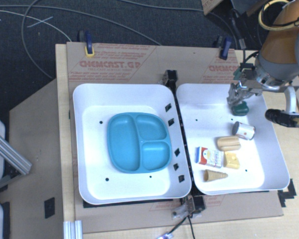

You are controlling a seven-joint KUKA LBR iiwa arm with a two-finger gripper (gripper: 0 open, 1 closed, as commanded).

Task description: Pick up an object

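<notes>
Nearest in the right bin (276,176) lie a cone (216,175), a carton (210,157) and a yellow block (232,160), with a bun (228,143) and a small white cup (243,130) just beyond; the left bin (84,133) holds a blue tray (139,142). Farther back, at the right bin's far corner, the hand (237,101) points down over a green object (240,108), touching or just above it. Whether the fingers are apart, together or gripping the green object cannot be told.
</notes>
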